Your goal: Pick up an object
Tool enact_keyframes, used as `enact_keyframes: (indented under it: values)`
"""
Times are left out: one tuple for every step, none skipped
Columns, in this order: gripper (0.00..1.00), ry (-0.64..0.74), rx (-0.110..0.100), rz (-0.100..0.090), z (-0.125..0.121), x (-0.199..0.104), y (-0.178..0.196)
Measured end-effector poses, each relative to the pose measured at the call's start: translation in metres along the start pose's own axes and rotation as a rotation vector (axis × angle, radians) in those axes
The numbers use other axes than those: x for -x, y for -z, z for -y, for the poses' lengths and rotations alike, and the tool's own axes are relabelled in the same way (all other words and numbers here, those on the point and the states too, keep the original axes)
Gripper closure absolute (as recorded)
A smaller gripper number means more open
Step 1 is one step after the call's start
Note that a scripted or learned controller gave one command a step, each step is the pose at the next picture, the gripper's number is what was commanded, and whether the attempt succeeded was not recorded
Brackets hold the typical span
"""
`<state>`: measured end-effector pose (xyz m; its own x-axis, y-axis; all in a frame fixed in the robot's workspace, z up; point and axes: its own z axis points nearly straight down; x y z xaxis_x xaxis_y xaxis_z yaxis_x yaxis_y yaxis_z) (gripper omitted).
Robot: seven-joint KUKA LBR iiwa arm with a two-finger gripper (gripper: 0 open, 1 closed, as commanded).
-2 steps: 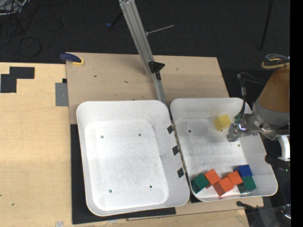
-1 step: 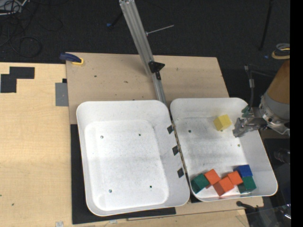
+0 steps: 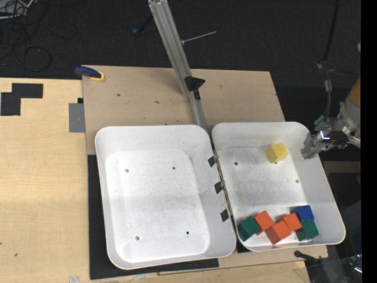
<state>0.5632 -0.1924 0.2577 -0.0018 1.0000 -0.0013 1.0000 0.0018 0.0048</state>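
Wooden surface (image 3: 41,175) carrying two white bins side by side, with a slanted metal rail (image 3: 177,58) behind them. Claw (image 3: 315,143) at the far right rim of the right bin (image 3: 330,187); whether it is spread or pressed together cannot be told, and nothing shows between its tips. Yellow cube (image 3: 276,152), matte and tilted, lies on the bin floor just left of the claw, apart from it. Nearer the camera than the claw, in the bin's front corner, orange (image 3: 278,227), green (image 3: 250,226) and blue (image 3: 304,213) blocks cluster together, touching. Left bin (image 3: 106,146) lies well left of the claw.
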Motion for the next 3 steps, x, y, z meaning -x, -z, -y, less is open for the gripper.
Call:
enact_keyframes:
  values:
    - [1.0, 0.002, -0.008, -0.004, -0.002, -0.043, -0.01]
    - [1.0, 0.003, -0.009, -0.005, -0.011, -0.105, -0.019]
    - [1.0, 0.003, -0.007, -0.004, -0.014, -0.155, -0.011]
